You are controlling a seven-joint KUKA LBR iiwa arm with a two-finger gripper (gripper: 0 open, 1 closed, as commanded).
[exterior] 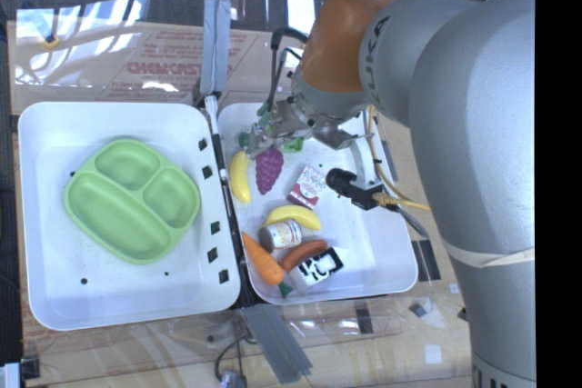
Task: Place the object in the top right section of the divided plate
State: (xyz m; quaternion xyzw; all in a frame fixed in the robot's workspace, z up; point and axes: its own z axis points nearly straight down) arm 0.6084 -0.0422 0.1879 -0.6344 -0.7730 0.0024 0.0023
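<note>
Plate (132,200) in left bin (36,223), frame centre-left; all three sections bare, top right section (173,195) unfilled. Task at early stage: nothing delivered. Gripper (273,130) low at upper end of right bin (382,273), over grapes (268,168); finger state cannot be told, no item seen held. Which object is meant: unclear; bananas (239,177), carrot (262,259), can (284,234) lie crowded nearby. Remaining: grasp, lift over bin walls at frame centre, cross left. Left bin offers open room around plate.
</note>
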